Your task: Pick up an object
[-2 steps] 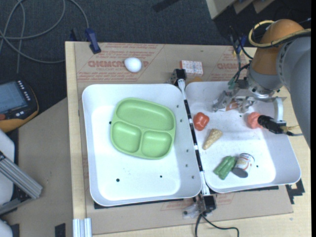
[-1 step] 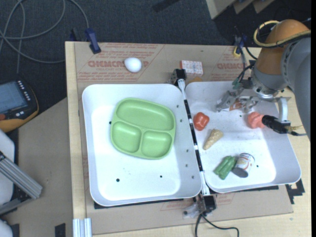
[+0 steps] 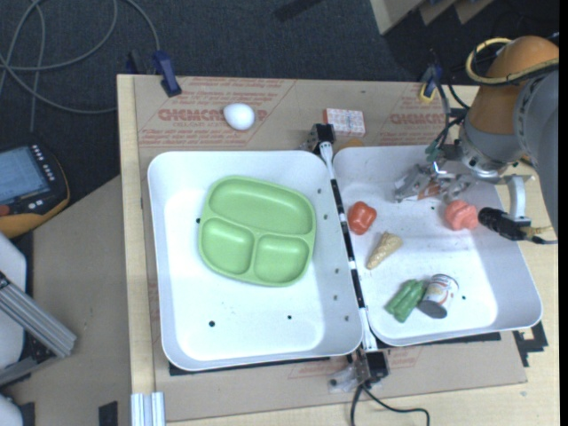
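A: Reading the board first: red print runs along the cardboard sheet (image 3: pixel 266 105) under both bins. It looks like a repeated brand name beginning "CHEM", though the rest is too faint to make out. Beyond the right bin's (image 3: pixel 515 278) far-left corner sits a small white box with red dots (image 3: pixel 344 121), its lettering too small to read.

B: And the gripper?

A: The gripper (image 3: pixel 432 182) hangs low over the far part of the right bin, the grey arm and its orange band (image 3: pixel 519 60) rising to the right. Something orange-red shows amid the metal fingers, but I cannot tell how far apart they stand or whether anything is caught between them.

B: What lies in that bin?

A: A pink lump (image 3: pixel 460 214) just right of the gripper, apart from it. A red-orange pepper-like piece (image 3: pixel 360 217) near the bin's left wall. A tan cone (image 3: pixel 382 249) just nearer than that. At the near side, a green bundle (image 3: pixel 405 299) lies beside a grey-and-white item (image 3: pixel 437 296).

B: And the left bin?

A: A green divided plate (image 3: pixel 257 231) lies in the left bin (image 3: pixel 177 273). A white ball (image 3: pixel 238 115) rests on the cardboard beyond it.
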Robot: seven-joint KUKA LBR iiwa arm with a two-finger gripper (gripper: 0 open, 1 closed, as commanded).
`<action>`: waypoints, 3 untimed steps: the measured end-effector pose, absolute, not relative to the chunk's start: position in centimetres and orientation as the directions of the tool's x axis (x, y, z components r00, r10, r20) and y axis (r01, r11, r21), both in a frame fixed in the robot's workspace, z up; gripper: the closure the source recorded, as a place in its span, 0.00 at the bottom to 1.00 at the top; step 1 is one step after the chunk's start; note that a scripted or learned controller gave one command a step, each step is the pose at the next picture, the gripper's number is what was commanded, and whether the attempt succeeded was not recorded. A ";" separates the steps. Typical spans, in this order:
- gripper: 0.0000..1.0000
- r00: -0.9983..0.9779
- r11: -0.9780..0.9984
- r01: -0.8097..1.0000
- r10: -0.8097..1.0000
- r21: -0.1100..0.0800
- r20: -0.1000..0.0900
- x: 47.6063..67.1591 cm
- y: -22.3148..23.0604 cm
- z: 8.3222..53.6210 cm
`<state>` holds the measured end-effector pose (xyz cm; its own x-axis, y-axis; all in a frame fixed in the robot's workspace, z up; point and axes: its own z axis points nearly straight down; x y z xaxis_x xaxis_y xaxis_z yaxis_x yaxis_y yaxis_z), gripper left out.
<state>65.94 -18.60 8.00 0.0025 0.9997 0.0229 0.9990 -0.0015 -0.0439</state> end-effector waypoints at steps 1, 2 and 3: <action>0.00 0.001 0.000 0.999 1.000 -0.045 0.024 65.9 -19.1 7.9; 0.00 0.000 0.000 1.000 1.000 0.004 -0.002 66.7 -21.6 17.9; 0.00 -0.002 0.002 1.000 1.000 -0.005 0.007 65.8 -21.2 8.3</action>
<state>65.82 -21.22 8.35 -0.0023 1.0000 0.0073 1.0000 0.0024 -0.0052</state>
